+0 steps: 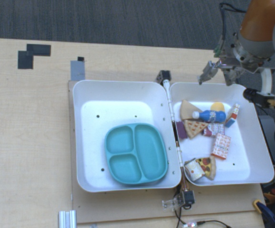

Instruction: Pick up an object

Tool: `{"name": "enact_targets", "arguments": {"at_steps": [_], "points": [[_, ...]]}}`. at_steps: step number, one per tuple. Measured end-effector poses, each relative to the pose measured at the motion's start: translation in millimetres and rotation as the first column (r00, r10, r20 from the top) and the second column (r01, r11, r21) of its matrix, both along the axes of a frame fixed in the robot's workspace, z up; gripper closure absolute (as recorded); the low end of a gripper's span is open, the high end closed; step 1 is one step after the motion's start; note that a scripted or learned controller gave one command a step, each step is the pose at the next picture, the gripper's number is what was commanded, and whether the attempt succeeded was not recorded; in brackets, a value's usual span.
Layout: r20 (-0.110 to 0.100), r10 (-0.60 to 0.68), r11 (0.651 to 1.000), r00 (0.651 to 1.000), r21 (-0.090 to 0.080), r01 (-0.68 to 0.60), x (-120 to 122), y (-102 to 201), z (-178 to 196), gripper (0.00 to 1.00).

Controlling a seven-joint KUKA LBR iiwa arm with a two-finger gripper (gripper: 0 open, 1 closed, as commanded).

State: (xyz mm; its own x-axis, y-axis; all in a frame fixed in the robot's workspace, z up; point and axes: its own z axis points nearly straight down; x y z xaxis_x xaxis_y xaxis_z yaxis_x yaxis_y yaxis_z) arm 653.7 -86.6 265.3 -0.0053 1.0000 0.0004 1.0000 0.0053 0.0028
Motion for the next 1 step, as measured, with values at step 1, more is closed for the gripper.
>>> {"name": "enact_targets", "arguments": {"at_steps": [1], "points": [[0.003,-0.002,1.0,1.0,0.0,0.002,15.4,-12.7,-179.3,0.0]]}}
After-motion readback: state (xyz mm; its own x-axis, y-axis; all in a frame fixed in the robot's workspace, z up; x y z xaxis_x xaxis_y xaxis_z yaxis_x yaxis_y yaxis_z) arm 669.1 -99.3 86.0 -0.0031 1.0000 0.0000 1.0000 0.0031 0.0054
